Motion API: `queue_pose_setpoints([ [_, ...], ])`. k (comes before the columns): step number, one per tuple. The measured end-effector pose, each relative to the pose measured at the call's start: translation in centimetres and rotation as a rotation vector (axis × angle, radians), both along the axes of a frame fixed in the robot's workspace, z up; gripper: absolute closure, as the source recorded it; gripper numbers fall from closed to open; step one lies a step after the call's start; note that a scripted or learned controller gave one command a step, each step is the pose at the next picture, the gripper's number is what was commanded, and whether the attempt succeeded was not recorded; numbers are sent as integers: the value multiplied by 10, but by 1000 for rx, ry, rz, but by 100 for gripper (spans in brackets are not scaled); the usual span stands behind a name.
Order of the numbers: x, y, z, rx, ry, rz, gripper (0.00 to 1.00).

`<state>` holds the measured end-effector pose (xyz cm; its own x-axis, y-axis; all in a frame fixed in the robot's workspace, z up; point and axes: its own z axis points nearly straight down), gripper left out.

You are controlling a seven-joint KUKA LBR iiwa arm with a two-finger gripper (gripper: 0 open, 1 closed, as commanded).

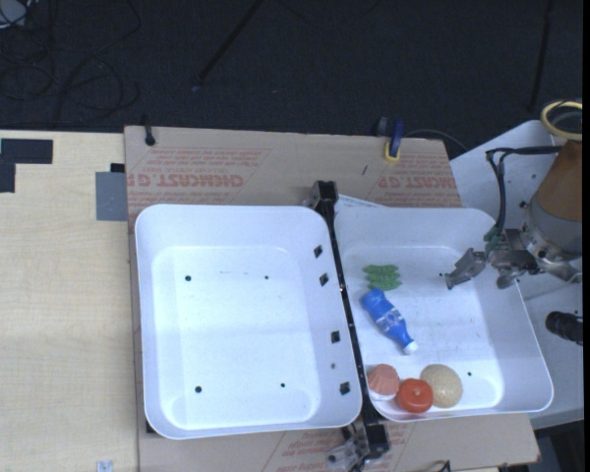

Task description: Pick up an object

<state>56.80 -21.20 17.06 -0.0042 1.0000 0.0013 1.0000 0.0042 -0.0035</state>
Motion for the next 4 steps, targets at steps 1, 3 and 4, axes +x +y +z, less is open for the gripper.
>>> queue_pose_setpoints([
  [1, 12, 0, -49, 0, 1, 1, 0],
  [3, 80, -2, 17, -5, -15, -1, 0],
  [4, 76, -1, 10, -2, -2, -2, 0],
])
